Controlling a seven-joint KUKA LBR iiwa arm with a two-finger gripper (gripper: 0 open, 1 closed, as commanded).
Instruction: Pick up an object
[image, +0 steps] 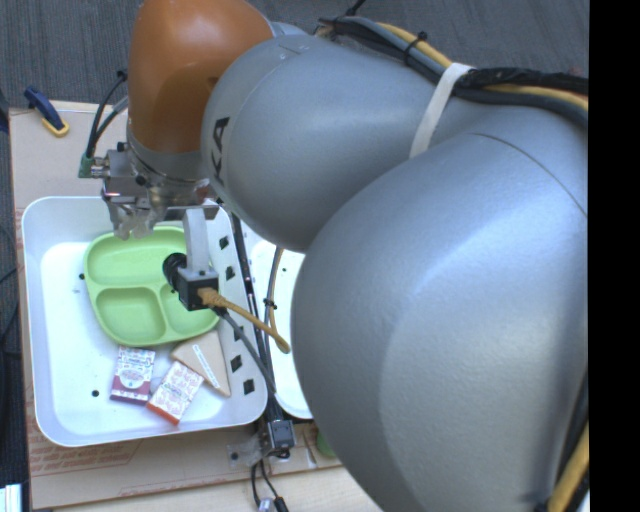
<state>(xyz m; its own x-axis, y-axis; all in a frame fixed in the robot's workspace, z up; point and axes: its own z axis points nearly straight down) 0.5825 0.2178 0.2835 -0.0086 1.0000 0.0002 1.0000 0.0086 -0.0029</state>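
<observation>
A light green divided plate (140, 285) lies in the left white bin (40, 330). In front of it lie a dark red and white packet (133, 375), an orange-red packet (176, 392) and a tan wedge-shaped piece (207, 364). My gripper (130, 218) hangs under the orange band, just over the far rim of the green plate. Nothing is seen held in it. The large grey arm hides most of the right side of the view.
A sliver of the right bin (285, 330) shows beneath the arm. A blue and yellow tool (45, 108) lies on the bench at the far left, outside the bins. Cables run down between the two bins.
</observation>
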